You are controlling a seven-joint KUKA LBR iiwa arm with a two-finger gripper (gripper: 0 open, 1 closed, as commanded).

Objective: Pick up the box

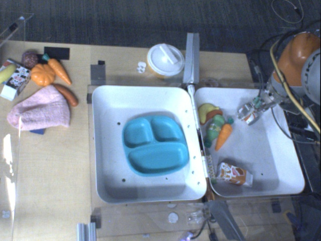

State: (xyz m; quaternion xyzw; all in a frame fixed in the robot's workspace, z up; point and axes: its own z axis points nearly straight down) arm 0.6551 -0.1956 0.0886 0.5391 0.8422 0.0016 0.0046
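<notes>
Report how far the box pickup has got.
Done: nothing visibly; the box lies on the floor of the right bin, near its front edge. In hand: the tool hangs over the bin's back part, apart from the box, with the toy carrot nearer to it. Left: move over the box, grasp and lift.

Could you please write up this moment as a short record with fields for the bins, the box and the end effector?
left bin: holds a blue divided tray
right bin: holds the box, a carrot and other toy food along its left wall
box: lying near the front edge, apart from the carrot
end effector: above the right bin's back part, away from the box
</notes>
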